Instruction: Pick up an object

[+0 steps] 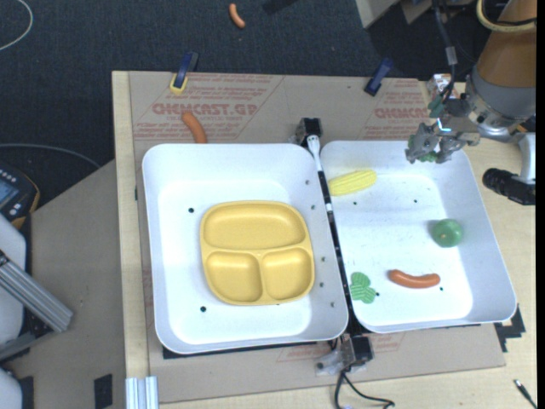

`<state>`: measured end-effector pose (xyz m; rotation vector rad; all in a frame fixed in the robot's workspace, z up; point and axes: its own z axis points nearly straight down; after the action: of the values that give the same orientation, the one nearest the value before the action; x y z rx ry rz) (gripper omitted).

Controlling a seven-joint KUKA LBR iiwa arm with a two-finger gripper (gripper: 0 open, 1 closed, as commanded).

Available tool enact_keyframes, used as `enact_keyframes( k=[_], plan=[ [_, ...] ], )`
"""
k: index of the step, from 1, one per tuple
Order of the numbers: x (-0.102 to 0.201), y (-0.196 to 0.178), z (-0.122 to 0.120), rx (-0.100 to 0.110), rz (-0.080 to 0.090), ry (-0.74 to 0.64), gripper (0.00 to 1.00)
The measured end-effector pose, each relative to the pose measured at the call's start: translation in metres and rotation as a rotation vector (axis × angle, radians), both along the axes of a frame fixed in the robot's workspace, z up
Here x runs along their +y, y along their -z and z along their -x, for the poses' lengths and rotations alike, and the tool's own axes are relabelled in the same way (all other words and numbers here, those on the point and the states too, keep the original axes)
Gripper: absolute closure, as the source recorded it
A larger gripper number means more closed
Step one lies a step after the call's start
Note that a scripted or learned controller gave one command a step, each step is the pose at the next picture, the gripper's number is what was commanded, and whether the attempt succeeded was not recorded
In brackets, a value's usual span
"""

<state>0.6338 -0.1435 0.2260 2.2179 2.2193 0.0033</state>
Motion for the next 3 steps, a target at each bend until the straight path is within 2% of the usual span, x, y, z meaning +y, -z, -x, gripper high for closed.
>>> enact_keyframes(
  k=[2, 3],
  plan=[
    [0.112, 0.015, 0.007, 0.007, -0.005, -0.006, 1.0],
    [0.153, 0.0, 0.001, 0.001, -0.003, -0.005, 1.0]
  ],
)
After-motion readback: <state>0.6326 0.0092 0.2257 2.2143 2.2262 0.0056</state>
